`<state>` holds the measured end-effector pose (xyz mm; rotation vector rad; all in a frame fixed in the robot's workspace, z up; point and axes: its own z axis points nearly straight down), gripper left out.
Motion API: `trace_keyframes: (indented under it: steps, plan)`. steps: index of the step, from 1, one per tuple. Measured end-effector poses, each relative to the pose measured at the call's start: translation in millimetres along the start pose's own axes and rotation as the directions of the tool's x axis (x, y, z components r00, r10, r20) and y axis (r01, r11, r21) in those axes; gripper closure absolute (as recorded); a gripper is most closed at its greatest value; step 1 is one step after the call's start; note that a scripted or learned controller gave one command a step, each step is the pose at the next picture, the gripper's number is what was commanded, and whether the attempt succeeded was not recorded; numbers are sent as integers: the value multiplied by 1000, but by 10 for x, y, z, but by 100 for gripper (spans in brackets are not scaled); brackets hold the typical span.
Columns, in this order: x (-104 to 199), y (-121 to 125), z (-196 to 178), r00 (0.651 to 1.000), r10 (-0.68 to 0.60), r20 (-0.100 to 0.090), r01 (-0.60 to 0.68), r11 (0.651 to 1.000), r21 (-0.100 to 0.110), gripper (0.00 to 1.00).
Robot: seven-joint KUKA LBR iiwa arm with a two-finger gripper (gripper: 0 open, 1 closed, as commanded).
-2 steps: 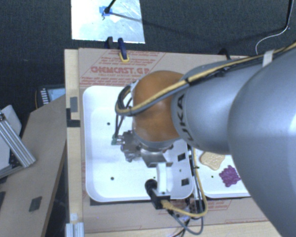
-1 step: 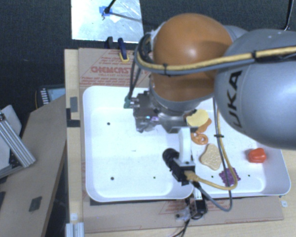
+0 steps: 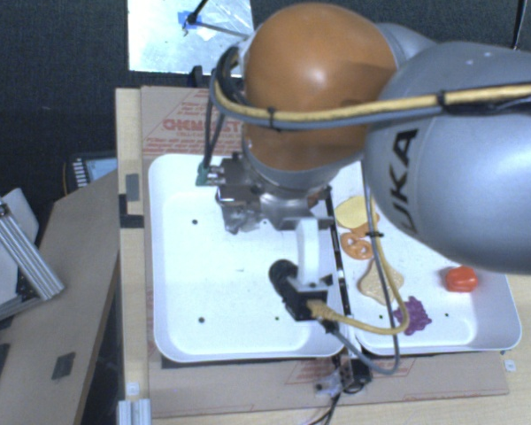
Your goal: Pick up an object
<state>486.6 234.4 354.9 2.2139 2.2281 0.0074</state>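
Note:
My gripper (image 3: 240,209) hangs low over the back part of the left bin (image 3: 179,264), beneath the arm's big orange band, which hides most of it. In the right bin (image 3: 491,321) lie a yellow piece (image 3: 353,209), an orange pretzel-shaped piece (image 3: 356,245), a tan piece (image 3: 381,282), a purple bunch of grapes (image 3: 414,315) and a small red-orange piece (image 3: 461,279). All of these lie to the right of the gripper, apart from it. The arm covers the back of the right bin.
The bins sit on a cardboard sheet (image 3: 184,122) on the bench. A metal rail (image 3: 18,246) leans at the far left beside a tan surface (image 3: 75,308). A shiny sheet (image 3: 173,20) lies behind the bins.

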Motion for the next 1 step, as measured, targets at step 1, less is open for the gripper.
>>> trace_keyframes:
  steps: [1]
  plan:
    - [-19,-7,1559,1000,5,10,-5,1000,19,100]
